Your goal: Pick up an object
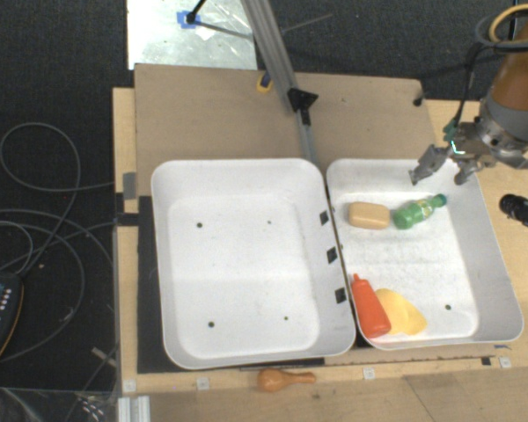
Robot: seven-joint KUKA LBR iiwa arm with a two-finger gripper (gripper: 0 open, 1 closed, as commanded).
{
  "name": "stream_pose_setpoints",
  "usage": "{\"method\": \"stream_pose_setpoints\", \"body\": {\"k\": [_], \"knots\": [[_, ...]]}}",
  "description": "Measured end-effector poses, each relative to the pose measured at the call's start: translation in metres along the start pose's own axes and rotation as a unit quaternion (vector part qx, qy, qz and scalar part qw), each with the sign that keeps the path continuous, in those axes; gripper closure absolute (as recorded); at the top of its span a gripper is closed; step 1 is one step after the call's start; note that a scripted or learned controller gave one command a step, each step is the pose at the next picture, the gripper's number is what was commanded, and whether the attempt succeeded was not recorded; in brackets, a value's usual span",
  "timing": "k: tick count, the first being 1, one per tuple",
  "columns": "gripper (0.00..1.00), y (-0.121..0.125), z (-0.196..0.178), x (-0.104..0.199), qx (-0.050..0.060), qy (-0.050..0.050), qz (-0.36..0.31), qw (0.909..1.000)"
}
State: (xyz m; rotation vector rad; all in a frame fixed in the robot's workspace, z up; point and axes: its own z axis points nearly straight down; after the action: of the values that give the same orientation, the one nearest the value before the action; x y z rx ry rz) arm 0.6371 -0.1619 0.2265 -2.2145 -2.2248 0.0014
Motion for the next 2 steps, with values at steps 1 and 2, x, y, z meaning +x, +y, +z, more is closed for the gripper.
{"method": "stream_pose_setpoints", "body": {"k": [1, 2], "knots": [[0.0, 0.001, -0.003, 0.0, -0.002, -0.001, -0.001, 1.0], [0.0, 0.004, 0.04, 0.004, 0.0, -0.001, -0.001, 1.0]]}}
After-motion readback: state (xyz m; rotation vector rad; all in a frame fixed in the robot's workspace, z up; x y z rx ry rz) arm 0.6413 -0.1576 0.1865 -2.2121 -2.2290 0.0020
